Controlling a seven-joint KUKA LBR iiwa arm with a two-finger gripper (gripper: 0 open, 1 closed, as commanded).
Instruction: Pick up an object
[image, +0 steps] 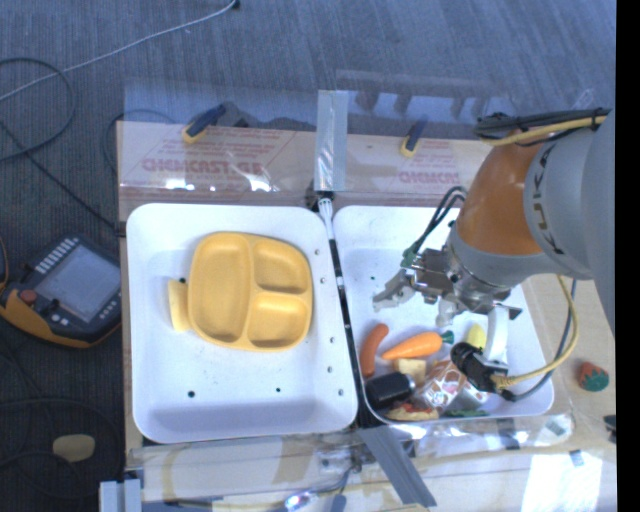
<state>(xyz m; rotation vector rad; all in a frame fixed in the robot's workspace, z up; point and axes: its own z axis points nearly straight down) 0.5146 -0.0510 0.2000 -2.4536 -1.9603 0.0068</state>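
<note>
The right bin (380, 235) holds a heap of small things at its near end: an orange carrot (412, 346), a red-orange sausage (372, 345), a black block (388, 387), a colourful packet (445, 385) and a yellow-and-white piece (480, 335). My gripper (415, 305) hangs over the middle of this bin, just behind the carrot and sausage. Its fingers are spread open with nothing between them. The wrist and cables hide part of the heap on the right.
The left bin (150, 400) carries a yellow divided plate (250, 290) with a flat yellow piece (178, 305) at its left edge. A control pendant (65, 290) lies on the floor at left. A small red-and-green object (594, 376) sits on the bench at right.
</note>
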